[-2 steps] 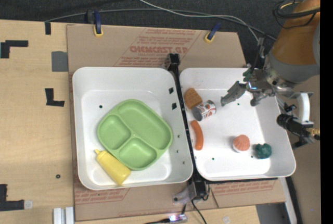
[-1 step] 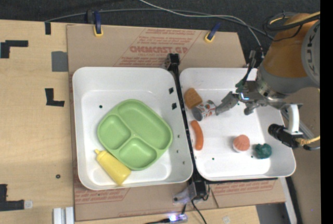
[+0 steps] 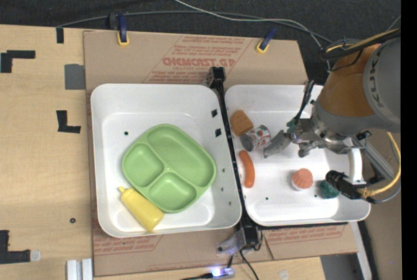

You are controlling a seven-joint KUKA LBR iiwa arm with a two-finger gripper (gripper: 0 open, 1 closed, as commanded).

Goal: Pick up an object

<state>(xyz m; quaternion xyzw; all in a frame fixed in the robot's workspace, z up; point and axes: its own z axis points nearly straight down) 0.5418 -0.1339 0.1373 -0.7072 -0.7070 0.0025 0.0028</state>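
My gripper (image 3: 285,150) hangs over the middle of the right bin (image 3: 280,210), open, its grey fingers (image 3: 273,146) spread wide with only bare white floor between them. Just to its left lies a small patterned can (image 3: 258,135), close to the left fingertip. A brown bread-like piece (image 3: 241,121) rests above the can. An orange sausage (image 3: 247,168) lies along the bin's left wall. A red round item (image 3: 301,178) sits below the gripper, and a dark green item (image 3: 327,189) lies to its right, partly under the arm's black fitting.
The left bin (image 3: 104,142) holds a green divided plate (image 3: 169,168) and a yellow bottle (image 3: 139,207) at its front left corner. A black divider (image 3: 225,122) runs between the bins. The arm's grey and orange body (image 3: 355,96) covers the right bin's far right side.
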